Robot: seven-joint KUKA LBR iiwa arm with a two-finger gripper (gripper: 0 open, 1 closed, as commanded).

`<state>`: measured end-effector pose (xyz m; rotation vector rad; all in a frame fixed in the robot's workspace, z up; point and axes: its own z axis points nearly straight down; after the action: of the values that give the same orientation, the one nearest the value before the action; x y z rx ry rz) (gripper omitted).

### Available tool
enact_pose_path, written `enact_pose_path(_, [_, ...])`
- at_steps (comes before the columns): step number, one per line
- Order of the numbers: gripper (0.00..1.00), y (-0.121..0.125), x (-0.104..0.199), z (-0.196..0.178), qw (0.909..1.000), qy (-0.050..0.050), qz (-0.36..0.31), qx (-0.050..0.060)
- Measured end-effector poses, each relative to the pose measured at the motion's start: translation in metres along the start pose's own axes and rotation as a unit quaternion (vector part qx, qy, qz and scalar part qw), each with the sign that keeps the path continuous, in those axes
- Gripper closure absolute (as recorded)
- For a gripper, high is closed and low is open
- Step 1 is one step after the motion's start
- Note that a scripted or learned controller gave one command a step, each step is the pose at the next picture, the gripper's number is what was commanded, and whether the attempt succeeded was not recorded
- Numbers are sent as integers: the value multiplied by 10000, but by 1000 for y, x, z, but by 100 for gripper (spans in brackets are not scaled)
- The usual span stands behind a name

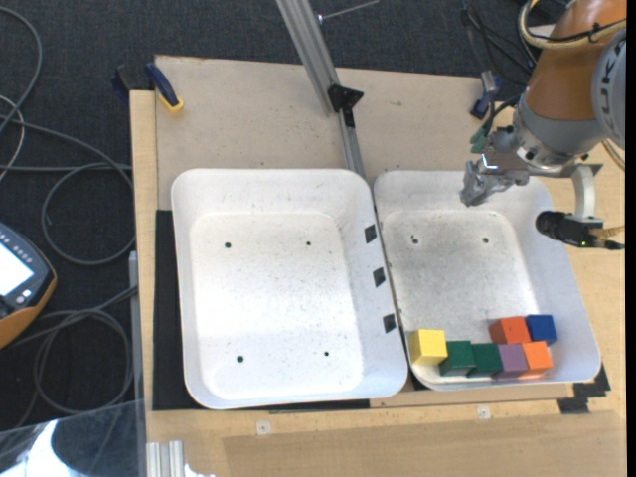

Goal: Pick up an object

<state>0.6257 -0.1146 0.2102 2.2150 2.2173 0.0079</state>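
Note:
Several small coloured blocks lie along the near wall of the right bin (556,266): a yellow block (429,345), two green blocks (473,357), a purple block (513,359), two orange blocks (537,355) and a blue block (542,327). My gripper (479,188) hangs over the far edge of the right bin, well away from the blocks. Nothing shows between its fingers.
The left bin (199,266) sits beside the right one on the wooden bench. A grey metal pole (318,58) slants down to the gap between the bins. A blue and yellow clamp (164,85) grips the bench's far left corner. Cables lie on the floor at left.

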Motion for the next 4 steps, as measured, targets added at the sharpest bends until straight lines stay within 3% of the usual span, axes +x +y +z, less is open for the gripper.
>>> enact_pose_path(1, [100, 2, 0, -39, 10000, 4, -2, 11])
enact_pose_path(4, [100, -21, 144, -23, 10000, 22, -23, 58])
